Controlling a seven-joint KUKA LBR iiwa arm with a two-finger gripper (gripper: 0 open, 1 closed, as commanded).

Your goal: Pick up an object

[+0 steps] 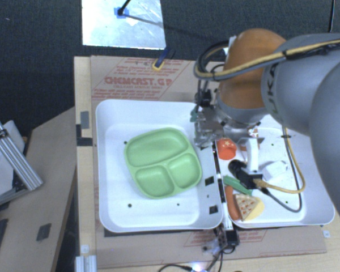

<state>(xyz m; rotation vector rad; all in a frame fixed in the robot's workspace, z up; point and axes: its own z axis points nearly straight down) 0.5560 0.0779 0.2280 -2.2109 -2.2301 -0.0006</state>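
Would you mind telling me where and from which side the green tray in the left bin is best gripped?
I would grip the green tray at its raised outer rim, probably the near-left edge, coming from above. It lies flat and right side up with three compartments, too wide to span, so one finger inside a compartment and one outside seems best. That edge has bare bin floor beside it.

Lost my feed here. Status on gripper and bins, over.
Gripper low at the divide between bins, fingers unreadable. Green divided plate alone in left bin. Right bin: orange piece, pizza slice. Arm overhangs right bin.
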